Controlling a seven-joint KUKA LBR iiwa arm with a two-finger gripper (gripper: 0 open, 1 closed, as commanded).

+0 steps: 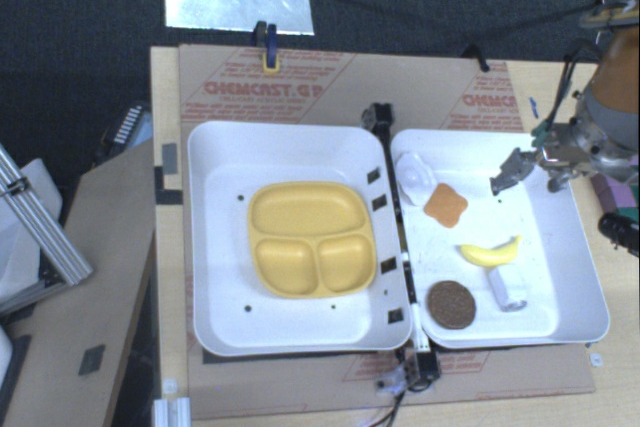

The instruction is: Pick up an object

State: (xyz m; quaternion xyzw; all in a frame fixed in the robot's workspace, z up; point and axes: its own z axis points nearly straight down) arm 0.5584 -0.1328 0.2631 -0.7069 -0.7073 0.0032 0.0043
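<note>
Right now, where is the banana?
The banana lies in the right bin, near its middle, below the orange waffle-shaped piece and above the brown cookie and a small white cylinder.

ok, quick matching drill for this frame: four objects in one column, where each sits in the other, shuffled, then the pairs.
Objects:
1. yellow tray
2. banana
3. brown cookie
4. gripper

Places:
A. front of the right bin, near the divider
B. above the back right of the right bin
C. middle of the left bin
D. middle of the right bin, just behind a small white cylinder

Pairs: 1-C, 2-D, 3-A, 4-B
</note>
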